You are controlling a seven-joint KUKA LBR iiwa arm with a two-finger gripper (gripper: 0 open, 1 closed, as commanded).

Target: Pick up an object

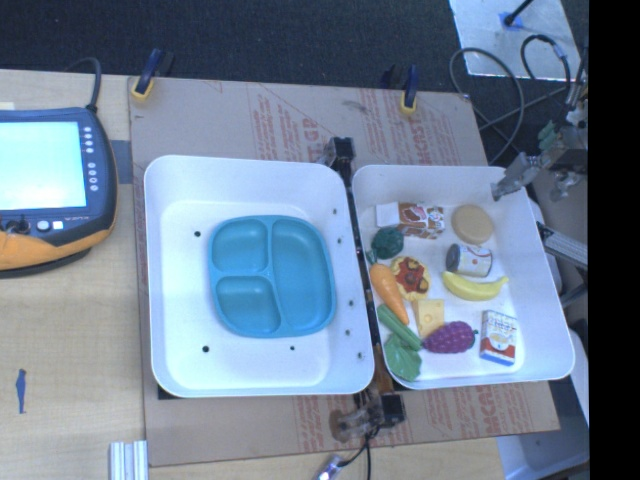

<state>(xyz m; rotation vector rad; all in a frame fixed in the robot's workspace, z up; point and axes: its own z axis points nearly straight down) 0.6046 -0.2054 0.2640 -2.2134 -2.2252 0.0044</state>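
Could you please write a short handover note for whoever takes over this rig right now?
Gripper: at the far right corner of the right white bin, above its rim, holding nothing that can be seen; finger state unclear.
Things: the right bin holds the toy food, including a yellow plastic banana, an orange plastic carrot, a purple grape bunch, a round tan bun and a small red-and-white carton. The left white bin holds a blue divided plastic plate.
Done: nothing picked.
Left: descend, grasp one object, lift.
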